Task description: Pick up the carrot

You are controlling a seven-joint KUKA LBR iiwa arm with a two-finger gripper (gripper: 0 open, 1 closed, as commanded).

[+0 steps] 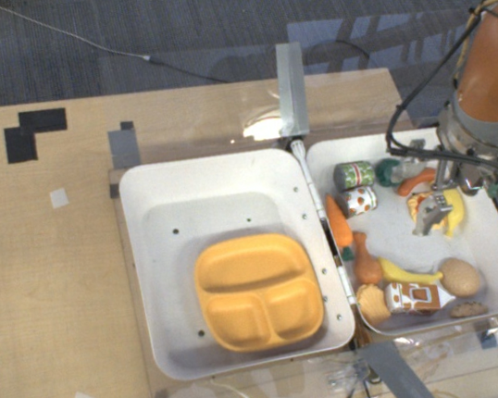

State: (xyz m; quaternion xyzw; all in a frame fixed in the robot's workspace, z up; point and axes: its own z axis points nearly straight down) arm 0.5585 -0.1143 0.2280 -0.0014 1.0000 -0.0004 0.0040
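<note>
The carrot (337,218) is a long orange piece with a green end, lying lengthwise against the left wall of the right bin (490,244). My gripper (428,218) hangs over the right part of that bin, well to the right of the carrot and apart from it. Its metal fingers (437,207) stand slightly open with nothing between them, just left of a yellow banana-like toy (458,211).
Around the carrot lie a green can (354,174), a small white can (362,201) and an orange pear-shaped toy (365,265). A red-orange piece (415,183), another banana (408,270), a potato (461,277) and a box (415,298) fill the bin. A yellow divided plate (259,290) sits in the left bin (159,254).
</note>
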